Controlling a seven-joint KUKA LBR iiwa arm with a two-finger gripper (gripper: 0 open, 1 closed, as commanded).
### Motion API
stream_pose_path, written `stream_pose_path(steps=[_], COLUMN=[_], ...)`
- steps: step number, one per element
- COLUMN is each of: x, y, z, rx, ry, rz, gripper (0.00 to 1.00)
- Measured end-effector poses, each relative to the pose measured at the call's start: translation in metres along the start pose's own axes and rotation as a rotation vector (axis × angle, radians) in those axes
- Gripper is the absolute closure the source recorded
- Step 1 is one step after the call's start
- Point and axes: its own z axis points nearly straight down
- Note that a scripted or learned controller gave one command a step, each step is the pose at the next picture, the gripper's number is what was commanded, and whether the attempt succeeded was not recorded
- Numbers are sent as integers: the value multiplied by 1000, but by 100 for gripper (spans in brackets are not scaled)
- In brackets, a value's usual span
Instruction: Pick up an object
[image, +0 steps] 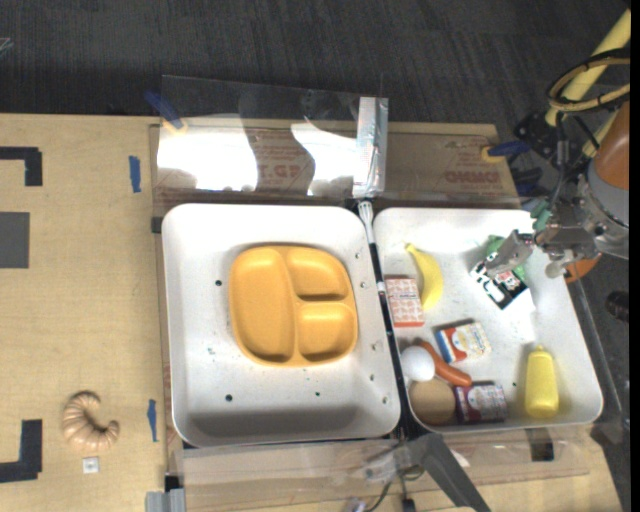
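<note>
One yellow tray (292, 303) fills the left bin (190, 235), seven items crowd the right bin (575, 330), and I cannot tell my gripper's (512, 262) state.

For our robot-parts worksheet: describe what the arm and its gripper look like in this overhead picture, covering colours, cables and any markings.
The arm enters from the right edge: grey metal with an orange band above the wrist. Yellow and black cables loop above it. The gripper is a small grey and black assembly with green and white bits near its tip. No lettering can be made out.
</note>
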Motion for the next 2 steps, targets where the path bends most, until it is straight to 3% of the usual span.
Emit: stream_pose_path(steps=[1,2], x=[0,-25], y=[0,-64], z=[0,151], rx=[0,9], ry=[0,1], rz=[0,110], gripper=[0,0])
